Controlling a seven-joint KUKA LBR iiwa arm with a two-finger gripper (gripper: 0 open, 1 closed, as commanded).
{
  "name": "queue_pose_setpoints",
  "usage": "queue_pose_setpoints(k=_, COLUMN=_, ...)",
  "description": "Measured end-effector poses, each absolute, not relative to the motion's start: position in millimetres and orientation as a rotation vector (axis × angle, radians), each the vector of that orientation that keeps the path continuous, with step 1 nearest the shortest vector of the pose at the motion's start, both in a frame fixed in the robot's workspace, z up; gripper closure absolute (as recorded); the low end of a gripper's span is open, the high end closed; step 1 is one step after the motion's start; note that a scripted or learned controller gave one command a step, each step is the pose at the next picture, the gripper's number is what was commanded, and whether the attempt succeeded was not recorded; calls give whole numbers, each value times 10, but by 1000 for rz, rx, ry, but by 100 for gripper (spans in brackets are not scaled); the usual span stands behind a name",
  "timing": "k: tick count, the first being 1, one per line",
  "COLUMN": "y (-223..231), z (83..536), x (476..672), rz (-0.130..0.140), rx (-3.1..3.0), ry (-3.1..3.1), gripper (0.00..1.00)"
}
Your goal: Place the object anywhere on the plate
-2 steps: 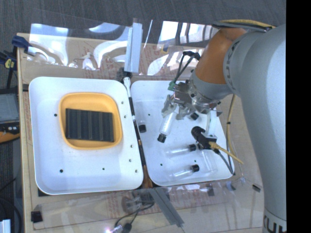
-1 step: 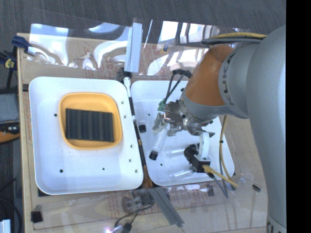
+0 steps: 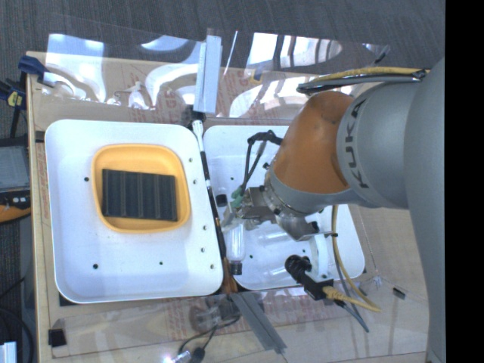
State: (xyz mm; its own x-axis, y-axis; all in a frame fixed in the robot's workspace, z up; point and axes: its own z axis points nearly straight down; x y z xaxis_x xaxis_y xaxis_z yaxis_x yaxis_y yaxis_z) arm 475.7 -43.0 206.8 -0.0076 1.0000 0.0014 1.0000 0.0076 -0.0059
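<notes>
Both bins look like smooth white plastic with a slight sheen: the left bin (image 3: 68,271) at centre left, the right bin (image 3: 227,146) beside it, partly under the arm. The plate (image 3: 136,163) in the left bin is yellow-orange, smooth and fairly matt, plastic by its look, with a dark ribbed panel (image 3: 141,195) in its middle. The arm (image 3: 393,134) at the right has a grey, smooth, satin shell; its band (image 3: 318,150) is glossy orange. A clear, shiny sheet (image 3: 227,66) along the upper frame throws bright reflections. The floor (image 3: 113,6) at the top looks like rough dark carpet.
</notes>
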Motion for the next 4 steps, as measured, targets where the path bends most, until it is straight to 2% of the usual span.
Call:
queue_pose_setpoints(k=1, y=-435, z=2068, x=4757, rz=5, rx=-2211, ry=-2226, gripper=0)
queue_pose_setpoints(k=2, y=128, z=1904, x=4926, rz=6, rx=-2148, ry=-2288, gripper=0)
queue_pose_setpoints(k=3, y=-386, z=1915, x=5136, rz=1, rx=-1858, ry=-2533, gripper=0)
queue_pose_setpoints(k=4, y=-388, z=2008, x=5138, rz=4, rx=-1856, ry=-2532, gripper=100)
